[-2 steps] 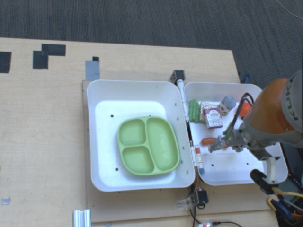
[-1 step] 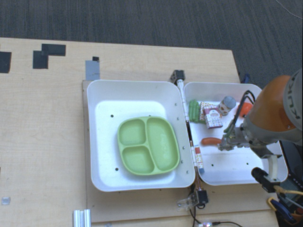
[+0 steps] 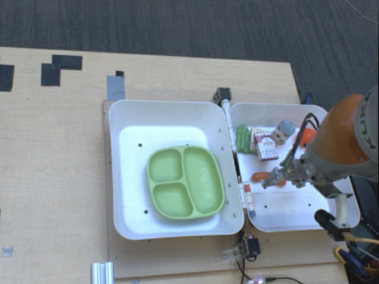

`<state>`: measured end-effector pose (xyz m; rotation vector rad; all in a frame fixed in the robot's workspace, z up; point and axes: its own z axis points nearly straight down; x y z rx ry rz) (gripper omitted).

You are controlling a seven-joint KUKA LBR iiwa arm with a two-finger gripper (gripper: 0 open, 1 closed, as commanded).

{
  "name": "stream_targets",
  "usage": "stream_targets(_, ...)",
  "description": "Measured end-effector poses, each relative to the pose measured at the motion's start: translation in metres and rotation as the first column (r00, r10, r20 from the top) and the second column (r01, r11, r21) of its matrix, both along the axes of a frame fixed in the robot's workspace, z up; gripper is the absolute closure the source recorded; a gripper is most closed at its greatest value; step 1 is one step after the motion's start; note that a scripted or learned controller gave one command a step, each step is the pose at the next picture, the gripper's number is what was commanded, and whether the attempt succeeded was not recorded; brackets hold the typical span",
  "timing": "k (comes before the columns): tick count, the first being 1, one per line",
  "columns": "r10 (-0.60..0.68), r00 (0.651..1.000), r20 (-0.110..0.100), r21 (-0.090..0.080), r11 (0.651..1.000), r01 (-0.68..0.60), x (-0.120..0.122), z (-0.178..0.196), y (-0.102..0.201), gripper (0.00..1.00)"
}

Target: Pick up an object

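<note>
Dark carpet lay behind a pale wooden worktop [image 3: 53, 158] bearing two shallow white bins side by side. Left bin [image 3: 127, 158]: one green divided plate [image 3: 186, 182], three compartments, lying flat. Right bin [image 3: 296, 215]: a green object [image 3: 243, 138] against the inner wall, a small printed carton [image 3: 265, 145] just beside it, a grey-capped item [image 3: 285, 128] further back, an orange item [image 3: 307, 136] partly hidden by the arm, and a small red-orange piece [image 3: 259, 176] near the middle. Arm: grey with orange band, reaching in from the right, the gripper [image 3: 276, 179] low over the right bin, just beside the red-orange piece; whether its fingers were apart or together could not be told at this size. Nothing was visibly held. Judgement: the step in hand was the descent onto the red-orange piece. Done well, it called for centring the piece between the fingers, going fully down to the bin floor before closing, and lifting straight up, clear of the carton
</note>
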<state>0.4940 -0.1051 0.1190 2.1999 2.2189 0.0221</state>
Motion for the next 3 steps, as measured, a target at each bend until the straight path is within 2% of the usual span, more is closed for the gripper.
stream_targets(1, -0.007, 1.000, -0.014, -0.001, 1.000, 0.007, -0.006, -0.032, 0.018, 0.00)
stream_targets(2, -0.004, 1.000, -0.008, -0.001, 1.000, 0.004, -0.003, -0.021, 0.018, 1.00)
stream_targets(3, -0.005, 1.000, -0.008, -0.001, 1.000, 0.005, -0.003, -0.021, 0.018, 0.00)
